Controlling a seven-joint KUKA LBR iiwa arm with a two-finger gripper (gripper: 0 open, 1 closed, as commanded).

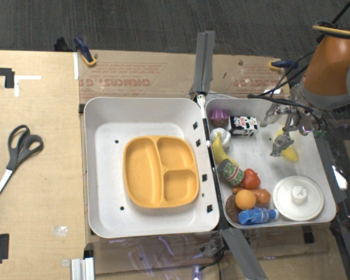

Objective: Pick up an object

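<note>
Camera view: pincer (282, 143) low in right bin (322, 156), upper right part, fingers slightly apart, nothing between them. Tip just beside small yellow object (290, 153); contact unclear. Banana (219, 147), orange (245, 199), white lid (298, 197) lie apart from it.
</note>
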